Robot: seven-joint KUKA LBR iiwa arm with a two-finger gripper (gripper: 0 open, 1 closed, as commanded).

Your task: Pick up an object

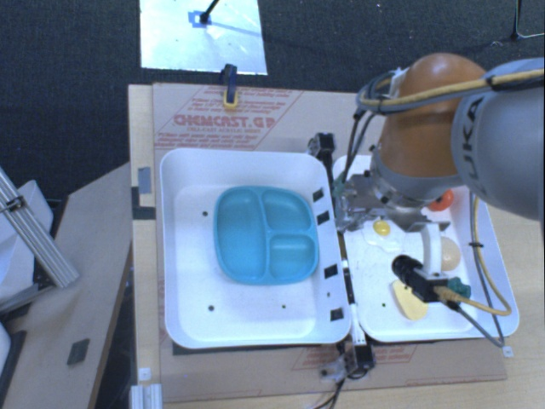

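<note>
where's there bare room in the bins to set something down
Left bin: bare floor rings the blue divided plate, widest along the near wall. Right bin: crowded, arm overhead, fried egg, yellow piece and egg underneath.

fried egg (382, 233) | flat, right bin | yellow piece (410, 302) | near front | pale egg (448, 255) | beside it

Two white bins (183, 313) are seen side by side. One blue divided plate (262, 234) is counted in the bin at nine o'clock. One fried egg toy (382, 232) is counted at three o'clock.
</note>
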